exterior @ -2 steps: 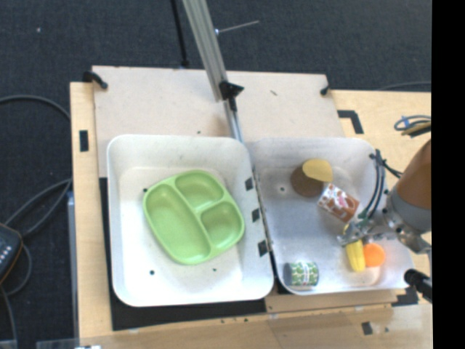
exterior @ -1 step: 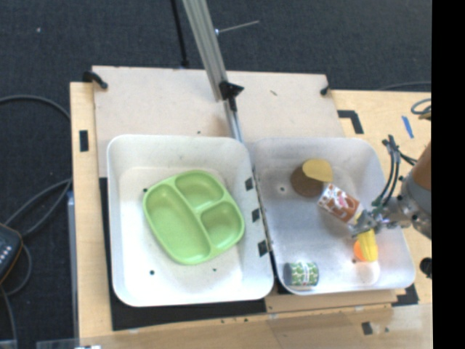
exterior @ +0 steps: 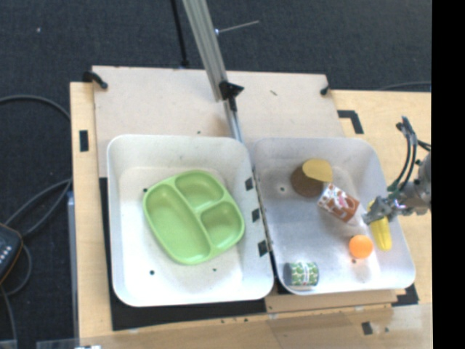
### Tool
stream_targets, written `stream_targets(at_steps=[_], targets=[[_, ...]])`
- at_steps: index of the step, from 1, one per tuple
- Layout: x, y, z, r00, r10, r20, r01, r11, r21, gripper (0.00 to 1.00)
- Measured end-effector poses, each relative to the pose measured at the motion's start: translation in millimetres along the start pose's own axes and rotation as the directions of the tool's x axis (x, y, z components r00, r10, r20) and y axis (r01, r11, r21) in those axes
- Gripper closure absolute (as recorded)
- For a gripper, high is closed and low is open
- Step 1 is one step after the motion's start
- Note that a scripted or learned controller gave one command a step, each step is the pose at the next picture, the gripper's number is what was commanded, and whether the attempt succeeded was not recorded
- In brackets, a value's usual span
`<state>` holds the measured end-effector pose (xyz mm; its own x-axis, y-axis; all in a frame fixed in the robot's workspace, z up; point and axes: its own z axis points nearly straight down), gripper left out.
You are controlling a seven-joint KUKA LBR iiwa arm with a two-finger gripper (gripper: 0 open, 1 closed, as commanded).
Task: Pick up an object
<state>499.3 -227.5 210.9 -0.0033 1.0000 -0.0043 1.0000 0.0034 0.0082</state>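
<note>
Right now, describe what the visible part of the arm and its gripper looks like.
At the right edge of the camera view, by the right bin, the gripper shows as a small grey metal assembly with darker parts. Thin dark cables loop upward from it in curves. It is blurred and small, so finer markings cannot be made out.

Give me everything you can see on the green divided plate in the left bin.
The green plate is a light green, plastic-looking tray with rounded corners and three compartments: one long one and two smaller ones. It lies flat and right side up, turned at an angle, near the middle of the left bin. Nothing sits in it or touches it besides the bin floor.
</note>
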Motion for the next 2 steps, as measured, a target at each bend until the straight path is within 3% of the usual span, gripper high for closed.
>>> stream_targets(at_steps=[2], targets=[[91,39,-27,1.0,-0.004,-0.005,0.004,1.0,0.005,1.0]])
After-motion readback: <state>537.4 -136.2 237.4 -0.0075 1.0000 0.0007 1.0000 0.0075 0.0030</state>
